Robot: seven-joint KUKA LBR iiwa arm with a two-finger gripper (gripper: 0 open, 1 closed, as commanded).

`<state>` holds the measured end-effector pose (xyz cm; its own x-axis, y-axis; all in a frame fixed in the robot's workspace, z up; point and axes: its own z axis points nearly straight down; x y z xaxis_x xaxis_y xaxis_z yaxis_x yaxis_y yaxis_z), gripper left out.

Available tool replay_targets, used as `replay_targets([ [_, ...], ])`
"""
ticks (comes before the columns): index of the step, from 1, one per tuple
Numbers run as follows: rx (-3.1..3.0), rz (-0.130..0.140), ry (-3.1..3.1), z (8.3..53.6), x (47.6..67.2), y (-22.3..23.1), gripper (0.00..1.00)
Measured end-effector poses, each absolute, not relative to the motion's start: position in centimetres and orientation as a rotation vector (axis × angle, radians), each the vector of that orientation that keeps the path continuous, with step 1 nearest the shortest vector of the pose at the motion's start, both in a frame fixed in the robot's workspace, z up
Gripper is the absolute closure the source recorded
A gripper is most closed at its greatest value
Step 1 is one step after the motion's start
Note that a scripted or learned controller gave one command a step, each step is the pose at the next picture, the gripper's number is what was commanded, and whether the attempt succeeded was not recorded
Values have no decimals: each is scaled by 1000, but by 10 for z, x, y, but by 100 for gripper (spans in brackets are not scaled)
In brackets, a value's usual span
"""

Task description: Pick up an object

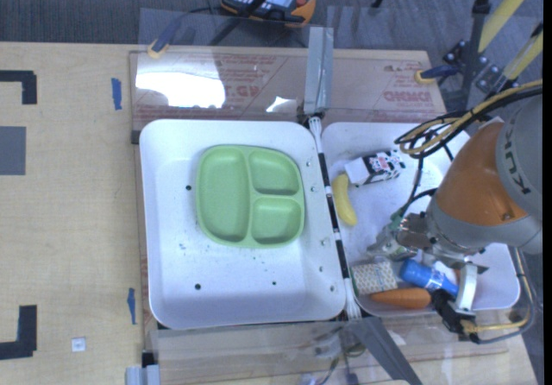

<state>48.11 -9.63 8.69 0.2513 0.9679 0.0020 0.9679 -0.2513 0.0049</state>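
Note:
In the right bin [371,146] a yellow banana [344,199] lies along the left wall. A small black-and-white object [377,167] rests behind it. Near the front of that bin sit a speckled tan block [373,274], a blue object [429,276] and an orange carrot [400,297]. My gripper [417,252] hangs low over the front of the right bin, directly above the blue object and just right of the tan block. The wrist hides what lies under it.
The left bin [172,271] holds a green divided plate [250,195]. A raised divider [326,202] separates the two bins. Cables [440,129] loop over the back right of the right bin. The arm's orange band [479,185] covers that bin's right side.

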Motion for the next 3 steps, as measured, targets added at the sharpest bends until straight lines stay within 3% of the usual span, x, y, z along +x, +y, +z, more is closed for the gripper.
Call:
replay_targets([
  [1, 2381, 4, 2041, 87, 481, -154, 0],
  [2, 2380, 8, 2038, 97, 482, -154, 100],
  [3, 2380, 8, 2038, 97, 482, -154, 0],
])
